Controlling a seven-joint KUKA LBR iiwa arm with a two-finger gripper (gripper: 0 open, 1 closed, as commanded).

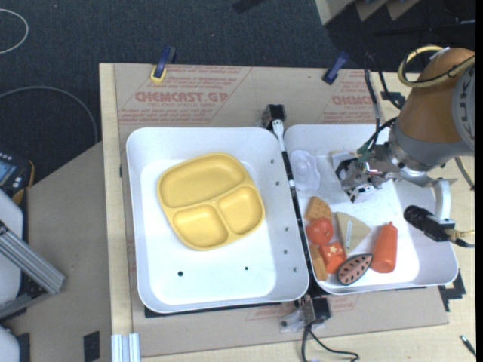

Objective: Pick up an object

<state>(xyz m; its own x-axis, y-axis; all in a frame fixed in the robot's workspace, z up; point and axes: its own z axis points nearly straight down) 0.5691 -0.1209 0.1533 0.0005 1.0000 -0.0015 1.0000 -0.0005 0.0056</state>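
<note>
Gripper (361, 178) low in right bin (438, 266), fingers a dark blur, spread or pressed together: cannot tell. Clear cup (305, 167) just left of fingers, hard to make out. Orange carrot (385, 247) below fingers, near, long axis roughly upright. Yellow divided plate (210, 200) well left, in left bin (147, 225).

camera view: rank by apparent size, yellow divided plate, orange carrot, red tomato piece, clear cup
1. yellow divided plate, largest by far
2. orange carrot
3. clear cup and red tomato piece: look alike, unranked; the cup's outline is faint
</note>
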